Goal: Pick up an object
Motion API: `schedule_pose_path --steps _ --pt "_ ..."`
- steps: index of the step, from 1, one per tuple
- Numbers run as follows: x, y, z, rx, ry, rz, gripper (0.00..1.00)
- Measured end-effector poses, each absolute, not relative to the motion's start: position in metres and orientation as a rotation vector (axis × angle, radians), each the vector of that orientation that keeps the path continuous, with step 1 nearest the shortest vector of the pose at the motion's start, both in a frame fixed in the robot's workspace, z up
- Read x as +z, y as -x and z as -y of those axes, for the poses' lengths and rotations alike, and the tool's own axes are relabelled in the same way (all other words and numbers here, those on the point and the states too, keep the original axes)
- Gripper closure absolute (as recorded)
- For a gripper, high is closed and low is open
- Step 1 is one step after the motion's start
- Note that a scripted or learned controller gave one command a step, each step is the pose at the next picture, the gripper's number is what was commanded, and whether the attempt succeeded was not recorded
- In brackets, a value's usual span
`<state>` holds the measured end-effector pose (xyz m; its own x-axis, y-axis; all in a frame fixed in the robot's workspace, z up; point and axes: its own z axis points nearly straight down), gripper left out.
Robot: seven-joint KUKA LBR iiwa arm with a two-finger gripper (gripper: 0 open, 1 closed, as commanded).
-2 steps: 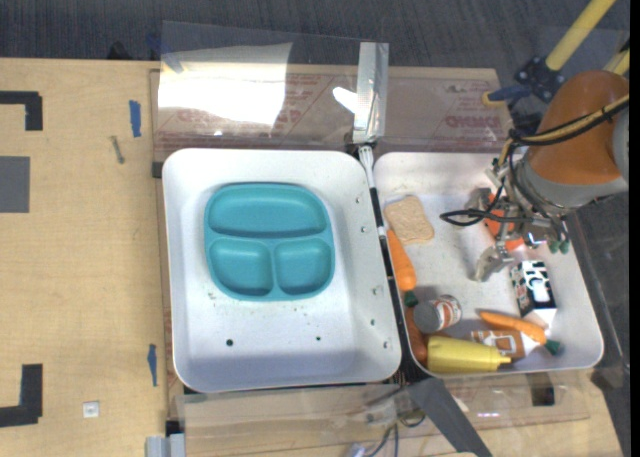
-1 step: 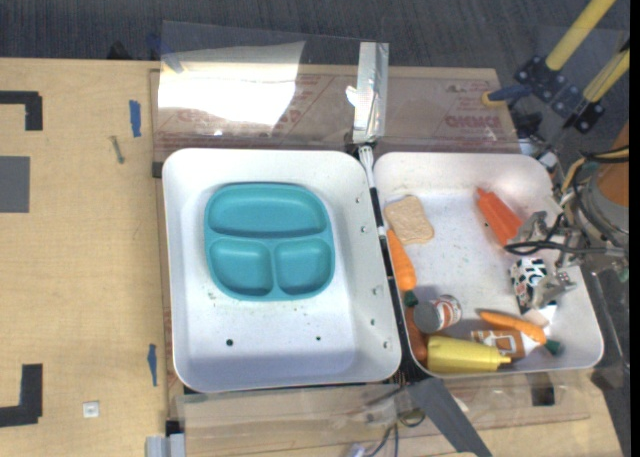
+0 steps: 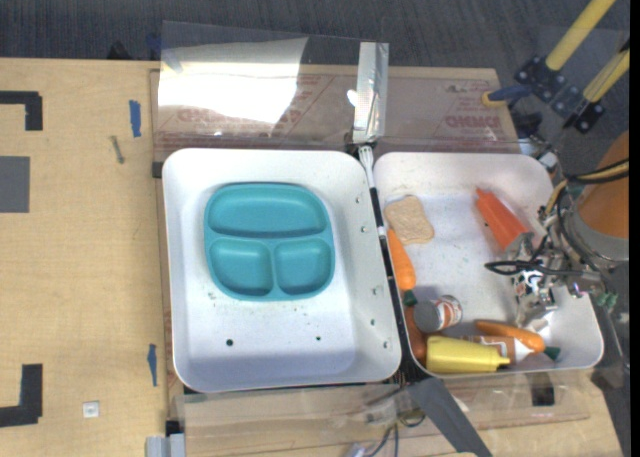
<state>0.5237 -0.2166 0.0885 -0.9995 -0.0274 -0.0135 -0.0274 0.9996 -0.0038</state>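
A teal divided tray (image 3: 268,239) is held in the left bin (image 3: 190,185). In the right bin (image 3: 450,170) are seen a slice of bread (image 3: 409,218), a carrot (image 3: 401,258) along the left wall, an orange block (image 3: 498,217), a grey can (image 3: 433,314), a yellow bottle (image 3: 466,354) and another carrot (image 3: 510,333). The claw (image 3: 530,280) is placed low at the right side; whether it is apart or together cannot be told.

I see bright, even overhead light with soft, faint shadows. Strong white glare washes the clear plastic sheet (image 3: 235,95) behind the bins; my feed looks slightly soft throughout.
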Motion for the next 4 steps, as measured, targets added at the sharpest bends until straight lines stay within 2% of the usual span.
schedule_pose_path --steps 1,2,3,4 --pt "0.088 -0.58 0.179 0.0 -0.095 -3.128 0.0" --pt "0.091 -0.64 0.165 -0.001 0.074 -3.13 0.0" --pt "0.088 -0.577 0.197 -0.005 0.493 -3.095 0.0" --pt "0.089 -0.592 0.138 0.0 0.31 -3.116 0.0"
